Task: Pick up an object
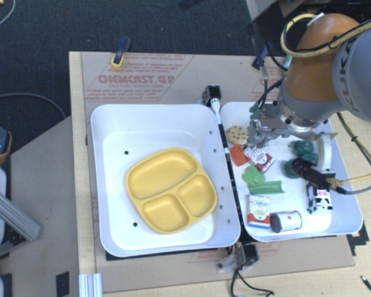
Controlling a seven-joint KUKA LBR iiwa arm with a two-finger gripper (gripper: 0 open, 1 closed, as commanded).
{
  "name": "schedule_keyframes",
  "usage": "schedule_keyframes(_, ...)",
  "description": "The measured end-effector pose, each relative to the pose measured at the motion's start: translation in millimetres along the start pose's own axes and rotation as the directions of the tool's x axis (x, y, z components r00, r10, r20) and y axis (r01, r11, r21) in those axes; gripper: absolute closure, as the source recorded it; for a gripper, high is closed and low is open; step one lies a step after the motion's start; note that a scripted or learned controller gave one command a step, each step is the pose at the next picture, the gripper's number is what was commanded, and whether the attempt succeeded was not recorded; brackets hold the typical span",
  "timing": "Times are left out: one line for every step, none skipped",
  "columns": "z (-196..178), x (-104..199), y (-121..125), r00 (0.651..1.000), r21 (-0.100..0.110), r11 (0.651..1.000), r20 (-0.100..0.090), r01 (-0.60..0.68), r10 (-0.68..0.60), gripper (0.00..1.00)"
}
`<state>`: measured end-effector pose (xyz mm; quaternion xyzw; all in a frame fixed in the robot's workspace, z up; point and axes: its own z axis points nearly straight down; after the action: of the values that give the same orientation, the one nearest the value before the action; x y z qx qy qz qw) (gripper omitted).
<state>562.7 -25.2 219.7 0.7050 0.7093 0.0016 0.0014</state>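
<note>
My gripper [258, 140] hangs low over the back left part of the right bin [348, 218]. It sits just above a red and white packet [261, 160], with a tan round cookie [237, 133] and an orange piece [237, 156] to its left. Two green blocks [260, 181] lie in front of the packet. A small carton [258, 208] and a white can [287, 221] lie near the bin's front edge. To the gripper's right are a teal object [305, 147] and a black and white cow toy [322, 201]. The wrist hides whatever lies under it.
The left bin [111, 129] holds a yellow divided plate [171, 190]. The bins meet along a narrow ridge [226, 159]. The grey arm with its orange band [321, 48] comes in from the upper right over the right bin's back edge.
</note>
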Motion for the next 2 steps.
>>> schedule_keyframes(-13.1, 43.3, 27.2, 1.000, -0.001, 1.000, -0.001, 0.000, 0.000, 1.00)
schedule_keyframes(-5.1, 43.1, 8.7, 1.000, 0.009, 1.000, 0.000, -0.007, 0.007, 1.00)
